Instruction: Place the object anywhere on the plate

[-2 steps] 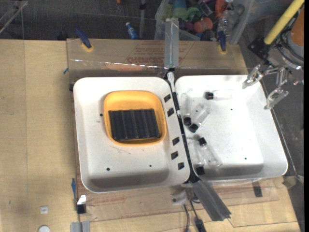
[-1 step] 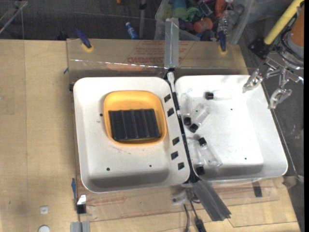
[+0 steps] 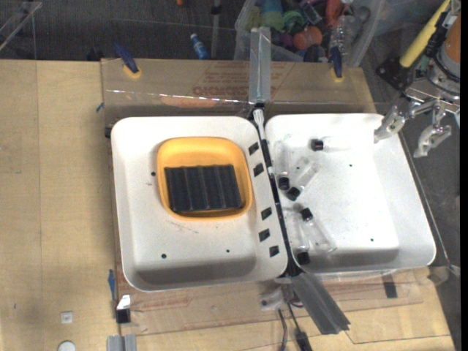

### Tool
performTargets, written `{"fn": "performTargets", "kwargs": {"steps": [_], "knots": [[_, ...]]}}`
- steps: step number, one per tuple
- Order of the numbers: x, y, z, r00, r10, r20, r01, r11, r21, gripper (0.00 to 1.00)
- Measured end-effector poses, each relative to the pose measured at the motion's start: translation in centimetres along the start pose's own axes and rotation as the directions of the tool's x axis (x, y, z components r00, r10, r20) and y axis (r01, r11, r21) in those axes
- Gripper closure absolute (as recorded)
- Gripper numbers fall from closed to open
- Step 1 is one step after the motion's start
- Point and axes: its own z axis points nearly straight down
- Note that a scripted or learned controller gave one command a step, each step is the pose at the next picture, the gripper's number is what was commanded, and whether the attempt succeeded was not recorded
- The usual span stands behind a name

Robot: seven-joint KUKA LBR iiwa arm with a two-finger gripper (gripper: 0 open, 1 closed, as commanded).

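A yellow-orange plate (image 3: 170, 154) lies in the left white bin (image 3: 146, 258). A black ridged rectangular object (image 3: 203, 189) rests flat on the plate, covering its middle and front. My gripper (image 3: 411, 130) hangs over the far right corner of the right bin (image 3: 369, 196), far from the plate. Its silver fingers (image 3: 390, 123) are spread open with nothing between them.
Several small clear bottles with black caps (image 3: 293, 190) lie along the left side of the right bin. A metal divider (image 3: 259, 72) stands between the bins at the back. A crate of coloured toys (image 3: 311, 9) sits behind the bench.
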Motion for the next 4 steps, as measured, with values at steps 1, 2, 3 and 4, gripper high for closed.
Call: {"fn": "performTargets", "kwargs": {"steps": [1,2,3,4], "knots": [[-1.1,0.6,1.7,0.923,-0.385,0.002,0.385,0.923,-0.007,0.00],[-2.3,1.0,1.5,0.767,-0.642,0.004,0.642,0.767,-0.006,0.00],[-1.2,0.7,3.5,0.472,-0.881,0.008,0.881,0.472,-0.007,0.00],[-2.5,1.1,2.5,0.200,-0.980,0.005,0.980,0.200,-0.004,0.00]]}}
